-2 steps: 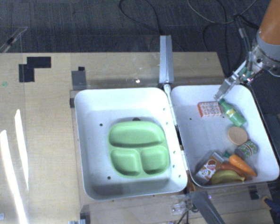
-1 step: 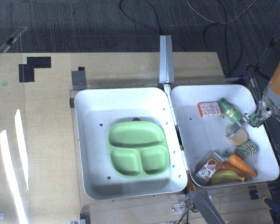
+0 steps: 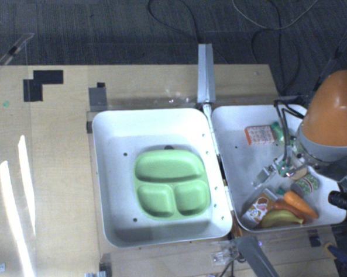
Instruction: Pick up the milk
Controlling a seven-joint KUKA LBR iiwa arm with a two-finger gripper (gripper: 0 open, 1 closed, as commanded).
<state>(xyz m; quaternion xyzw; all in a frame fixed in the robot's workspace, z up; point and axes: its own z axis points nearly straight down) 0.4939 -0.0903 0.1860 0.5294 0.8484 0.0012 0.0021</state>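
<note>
Milk carton (image 3: 257, 210) lying at right bin's (image 3: 236, 160) near-left corner, touching banana (image 3: 282, 218) and carrot (image 3: 299, 204). Gripper (image 3: 276, 171) poised above, apart from it, fingers spread, gripping nothing.

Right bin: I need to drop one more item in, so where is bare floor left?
Bare floor in the right bin runs down its left half, between the centre wall and the orange carton. The near right corner is crowded: carrot, banana, small carton.
</note>
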